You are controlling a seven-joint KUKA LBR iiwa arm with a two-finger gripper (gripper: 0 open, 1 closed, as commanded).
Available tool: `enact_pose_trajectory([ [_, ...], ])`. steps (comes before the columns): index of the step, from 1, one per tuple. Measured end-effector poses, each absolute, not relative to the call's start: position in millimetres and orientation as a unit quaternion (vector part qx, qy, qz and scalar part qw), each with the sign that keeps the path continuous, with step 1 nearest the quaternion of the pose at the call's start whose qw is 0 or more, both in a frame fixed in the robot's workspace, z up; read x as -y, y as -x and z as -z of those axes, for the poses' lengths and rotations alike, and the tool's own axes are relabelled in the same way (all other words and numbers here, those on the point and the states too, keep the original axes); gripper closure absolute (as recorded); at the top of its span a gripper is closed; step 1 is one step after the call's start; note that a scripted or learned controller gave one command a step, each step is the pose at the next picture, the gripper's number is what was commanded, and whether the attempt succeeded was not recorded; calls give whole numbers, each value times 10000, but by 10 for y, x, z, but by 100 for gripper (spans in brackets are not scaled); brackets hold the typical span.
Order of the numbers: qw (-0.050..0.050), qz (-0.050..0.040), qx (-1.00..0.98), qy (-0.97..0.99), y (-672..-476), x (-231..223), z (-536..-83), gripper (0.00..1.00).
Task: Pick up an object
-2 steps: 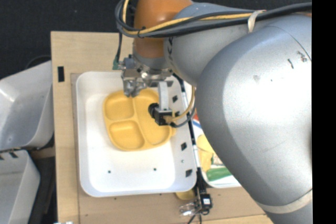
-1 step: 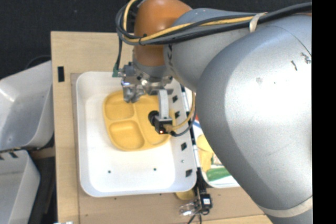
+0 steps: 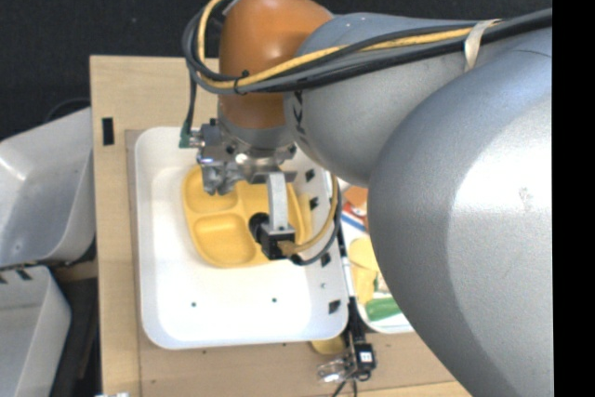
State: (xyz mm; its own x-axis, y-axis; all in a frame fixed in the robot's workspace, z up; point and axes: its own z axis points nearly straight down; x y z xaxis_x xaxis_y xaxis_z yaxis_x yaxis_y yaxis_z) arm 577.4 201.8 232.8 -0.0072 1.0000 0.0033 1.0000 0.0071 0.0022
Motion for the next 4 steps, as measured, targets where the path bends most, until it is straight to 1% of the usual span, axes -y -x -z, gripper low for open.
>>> enact_pose_trajectory([
  [1,11,18,7099,7043,-5071,-2243,-2853,100],
  [2,-27,68,7087,7055,-5140,-2216,-4089,100],
  [3,20,-59,7075,7066,-4933,-2212,-2937,100],
  [4,-43,97,7089,7053,-5285,-2211,-5613,100],
])
